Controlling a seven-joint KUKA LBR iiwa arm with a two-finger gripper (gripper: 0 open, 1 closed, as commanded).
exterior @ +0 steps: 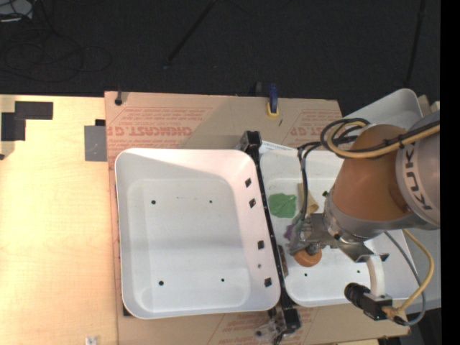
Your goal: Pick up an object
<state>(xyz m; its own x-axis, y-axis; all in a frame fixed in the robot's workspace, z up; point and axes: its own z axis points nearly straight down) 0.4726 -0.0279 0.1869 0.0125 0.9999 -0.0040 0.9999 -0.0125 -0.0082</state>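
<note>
The fingers (305, 241) are low in the right bin (327, 293), but whether they are released or clenched cannot be told, since the wrist hides them. An orange object (309, 258) lies just below them and a green object (282, 205) a little above, while the left bin (144, 293) sits alongside on the counter (50, 228).

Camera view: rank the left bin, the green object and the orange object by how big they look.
1. Left bin, by far the largest.
2. Green object in the right bin.
3. Orange object, smallest as seen, though the pincer partly covers it, so its full size is unsure.
</note>
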